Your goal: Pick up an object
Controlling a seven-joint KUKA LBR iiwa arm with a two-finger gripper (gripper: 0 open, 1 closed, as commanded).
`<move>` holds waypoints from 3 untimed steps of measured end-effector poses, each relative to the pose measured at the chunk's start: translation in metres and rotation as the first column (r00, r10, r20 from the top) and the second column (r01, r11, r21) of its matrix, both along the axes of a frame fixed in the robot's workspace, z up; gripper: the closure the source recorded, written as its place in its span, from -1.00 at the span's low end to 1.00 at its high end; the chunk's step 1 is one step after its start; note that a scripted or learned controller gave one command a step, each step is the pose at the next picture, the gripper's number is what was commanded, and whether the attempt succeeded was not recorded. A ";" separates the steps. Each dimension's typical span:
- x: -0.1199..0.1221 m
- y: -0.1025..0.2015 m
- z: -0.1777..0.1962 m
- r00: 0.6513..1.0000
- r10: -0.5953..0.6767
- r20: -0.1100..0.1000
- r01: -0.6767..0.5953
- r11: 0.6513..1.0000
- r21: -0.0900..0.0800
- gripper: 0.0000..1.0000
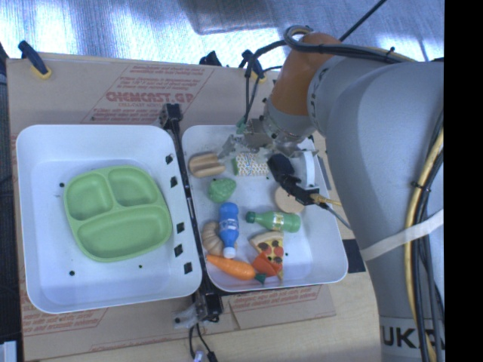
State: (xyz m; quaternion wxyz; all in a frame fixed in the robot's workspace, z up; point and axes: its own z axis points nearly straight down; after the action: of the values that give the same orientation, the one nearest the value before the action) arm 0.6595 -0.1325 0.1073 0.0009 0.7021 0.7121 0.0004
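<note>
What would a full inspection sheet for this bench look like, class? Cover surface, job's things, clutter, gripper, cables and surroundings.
Surface: brown cardboard sheet with red print under two shallow white bins, left bin and right bin.
Job's things: in the right bin, a blue toy bottle, green toy bottle, orange toy carrot, toy pizza slice, green leafy toy, tan bread roll.
Clutter: green three-compartment plastic tray in the left bin.
Gripper: two-finger gripper low over the right bin's far end; finger state unclear.
Cables: black cables along the arm.
Surroundings: grey-blue carpet.
</note>
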 end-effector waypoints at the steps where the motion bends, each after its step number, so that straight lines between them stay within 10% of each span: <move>1: -0.023 -0.014 -0.011 1.000 -0.006 0.005 0.006 1.000 -0.001 -1.00; 2: -0.023 -0.014 0.000 1.000 -0.003 0.003 0.003 1.000 -0.001 1.00; 3: -0.023 -0.014 0.000 1.000 -0.003 0.003 0.003 1.000 -0.001 -1.00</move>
State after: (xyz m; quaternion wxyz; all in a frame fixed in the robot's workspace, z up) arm 0.6363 -0.1468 0.1071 0.0024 0.7032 0.7110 0.0010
